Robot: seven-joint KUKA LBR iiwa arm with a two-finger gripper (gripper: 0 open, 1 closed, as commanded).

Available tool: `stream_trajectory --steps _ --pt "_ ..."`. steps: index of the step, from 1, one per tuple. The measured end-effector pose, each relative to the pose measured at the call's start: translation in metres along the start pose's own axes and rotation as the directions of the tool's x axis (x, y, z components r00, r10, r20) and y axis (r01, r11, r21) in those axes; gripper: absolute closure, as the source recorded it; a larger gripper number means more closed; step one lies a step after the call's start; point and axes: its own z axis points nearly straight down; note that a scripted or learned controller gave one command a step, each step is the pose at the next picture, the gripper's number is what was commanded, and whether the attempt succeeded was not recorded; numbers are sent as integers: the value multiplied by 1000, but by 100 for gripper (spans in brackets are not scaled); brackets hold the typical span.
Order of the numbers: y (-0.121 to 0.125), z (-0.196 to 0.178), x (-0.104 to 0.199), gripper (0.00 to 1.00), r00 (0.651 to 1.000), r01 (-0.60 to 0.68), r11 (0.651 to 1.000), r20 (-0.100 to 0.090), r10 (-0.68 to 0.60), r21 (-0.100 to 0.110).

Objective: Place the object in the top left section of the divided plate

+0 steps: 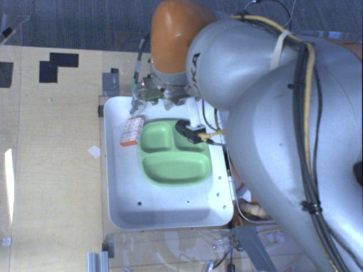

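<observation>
Gripper [139, 105] hangs at the tip of the grey arm [272, 123], below the orange band [170, 30], over the far left corner of a shallow white bin [164, 211]. How wide it stands, and whether it grips anything, cannot be told from this view.

The bin sits on a pale wooden bench [51, 169] with black shapes [57, 67] marked near its far edge. Blue-grey carpet [74, 10] lies beyond.

A green divided plate [176, 171] lies in the bin. A small white box [132, 131] with an orange-red near end sits right under the gripper, just beside the outer rim of the plate's top left section [156, 136]. Its long axis runs near to far, leaning slightly right at the far end.

The arm's bulk partly hides the plate's top right section and the bench to the right of the bin.
</observation>
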Motion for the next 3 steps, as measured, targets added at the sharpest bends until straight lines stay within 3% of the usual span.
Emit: stream_trajectory --steps 1,2,3 --pt "-77 68 30 0 994 112 994 -3 -112 -11" --pt "-111 -72 -47 0 990 -141 990 -14 141 -17" --pt "-105 -89 -38 100 991 -128 991 -30 127 -35"
